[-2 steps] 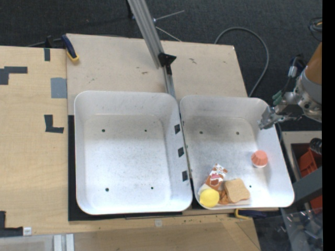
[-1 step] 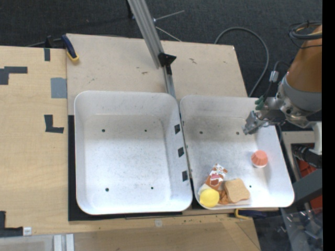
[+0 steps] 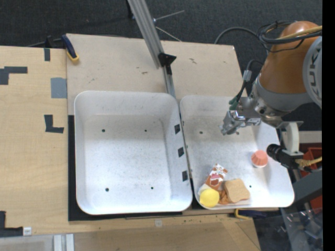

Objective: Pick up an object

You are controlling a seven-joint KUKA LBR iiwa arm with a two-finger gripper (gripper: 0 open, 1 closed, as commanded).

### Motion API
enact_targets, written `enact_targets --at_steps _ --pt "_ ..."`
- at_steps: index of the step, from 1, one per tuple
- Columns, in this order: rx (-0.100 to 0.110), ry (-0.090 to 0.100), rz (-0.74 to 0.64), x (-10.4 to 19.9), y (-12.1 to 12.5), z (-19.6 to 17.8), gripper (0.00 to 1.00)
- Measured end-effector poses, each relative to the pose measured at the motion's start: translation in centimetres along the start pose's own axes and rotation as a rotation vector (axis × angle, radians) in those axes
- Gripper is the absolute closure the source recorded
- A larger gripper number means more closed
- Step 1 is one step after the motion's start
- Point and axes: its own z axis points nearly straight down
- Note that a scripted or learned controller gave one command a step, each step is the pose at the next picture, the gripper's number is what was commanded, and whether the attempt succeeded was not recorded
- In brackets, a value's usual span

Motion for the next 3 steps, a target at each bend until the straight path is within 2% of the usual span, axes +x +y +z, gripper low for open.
enact_targets --at_steps 1,3 --pt "0.000 -0.002 0.006 5.0 -0.6 2.0 1.00" --pt "0.002 -0.001 0.001 14.4 -1.5 2.9 1.00"
